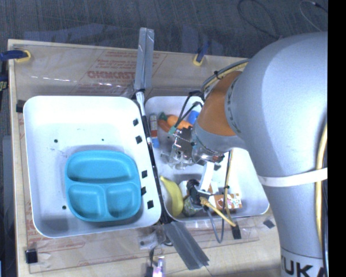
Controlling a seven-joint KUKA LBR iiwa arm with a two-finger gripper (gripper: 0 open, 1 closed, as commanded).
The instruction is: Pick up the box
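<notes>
While my claw (184, 149) hangs over right bin (251, 172), box (228, 202) looks light, stiff cardboard; take narrow sides, avoid banana (173, 194).

A: Arm look?
B: Bulky smooth grey rounded arm casing (288, 108), orange band (216, 109) at 9 o'clock of it, black cables (191, 104) looping there.
A: Markings?
B: Black "KUKA" lettering (303, 265), 6 o'clock.
</notes>
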